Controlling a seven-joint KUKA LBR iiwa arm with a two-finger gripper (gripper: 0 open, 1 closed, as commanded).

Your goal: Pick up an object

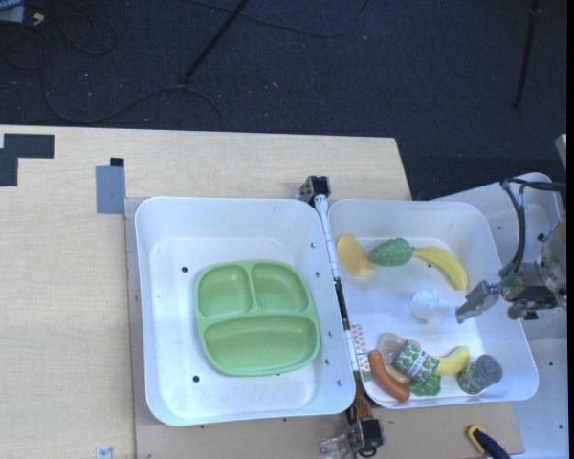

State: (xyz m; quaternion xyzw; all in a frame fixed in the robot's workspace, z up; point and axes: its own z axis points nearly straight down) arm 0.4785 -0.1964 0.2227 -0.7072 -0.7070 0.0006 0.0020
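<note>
My gripper (502,304) hangs over the right side of the right bin (497,226), open, with nothing between its fingers. One grey finger (476,302) points toward a small white object (426,304) lying just to its left, without touching it. At the back of this bin lie a yellow piece (354,254), a green bumpy fruit (392,252) and a banana (443,266). Along the front edge sit a red sausage (389,376), a labelled can (411,360), a small banana (453,360) and a grey can (480,373).
The left bin (163,256) holds a green divided plate (258,316). A ridge with clips (327,256) separates the two bins. Black cables (517,228) loop above the gripper at the right. The wooden bench (48,304) stretches to the left.
</note>
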